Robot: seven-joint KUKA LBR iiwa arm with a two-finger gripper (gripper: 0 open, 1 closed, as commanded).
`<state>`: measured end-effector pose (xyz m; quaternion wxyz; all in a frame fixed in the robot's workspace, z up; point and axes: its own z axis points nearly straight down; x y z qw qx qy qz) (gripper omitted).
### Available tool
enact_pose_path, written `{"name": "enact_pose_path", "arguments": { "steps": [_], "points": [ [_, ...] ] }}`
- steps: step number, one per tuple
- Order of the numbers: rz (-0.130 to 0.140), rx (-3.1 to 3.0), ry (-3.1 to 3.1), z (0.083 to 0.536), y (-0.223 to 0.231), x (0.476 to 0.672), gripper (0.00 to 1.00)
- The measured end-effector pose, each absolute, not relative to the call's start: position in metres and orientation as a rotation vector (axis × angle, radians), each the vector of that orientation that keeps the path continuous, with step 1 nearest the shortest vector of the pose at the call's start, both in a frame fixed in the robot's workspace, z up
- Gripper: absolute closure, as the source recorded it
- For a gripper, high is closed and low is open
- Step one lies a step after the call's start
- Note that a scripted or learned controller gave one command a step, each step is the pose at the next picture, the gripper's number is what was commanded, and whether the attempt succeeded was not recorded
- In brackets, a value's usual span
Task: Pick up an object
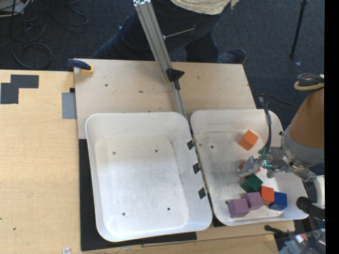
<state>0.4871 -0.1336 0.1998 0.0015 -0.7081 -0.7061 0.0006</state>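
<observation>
The right bin (222,126) holds several blocks. An orange cube (248,139) lies toward its back. A green block (251,183) sits near the middle right, with a small red piece (243,166) just behind it. Along the front edge lie two purple blocks (238,207) (255,199), an orange-red block (267,194) and a blue block (278,200). My gripper (258,164) hangs low over the bin, just above the green block and next to the red piece. Nothing is visibly held in it.
The left bin (137,216) lies beside the right one, joined by black clips on the shared rim. A slanted metal pole (159,41) rises behind the bins. The arm's orange band (312,120) is at the right edge.
</observation>
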Motion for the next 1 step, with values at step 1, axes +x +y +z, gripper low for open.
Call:
{"name": "enact_pose_path", "arguments": {
  "steps": [1],
  "points": [
    [0.007,-2.216,-2.214,0.1389,-0.1279,0.4919,0.00]
  ]
}}
